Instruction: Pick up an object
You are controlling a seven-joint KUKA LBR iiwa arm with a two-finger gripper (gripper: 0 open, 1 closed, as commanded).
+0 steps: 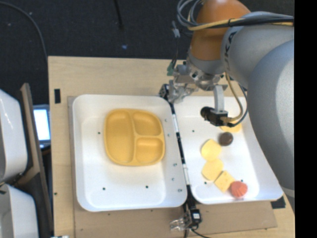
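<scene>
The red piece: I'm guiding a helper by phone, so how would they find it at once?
Take the right-hand white bin and go to its lower right corner in the camera view. Past the pale yellow pieces, the red piece lies against an orange-yellow block. It alone is red, small and roundish.

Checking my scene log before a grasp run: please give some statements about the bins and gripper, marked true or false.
1. The plate lies in the left bin. True.
2. The plate has two compartments. False: it has three.
3. The red thing lies in the left bin. False: it lies in the right bin, near its front corner.
4. The brown thing lies in the right bin. True.
5. The gripper hangs over the plate. False: it is at the far end of the wall between the bins.
</scene>
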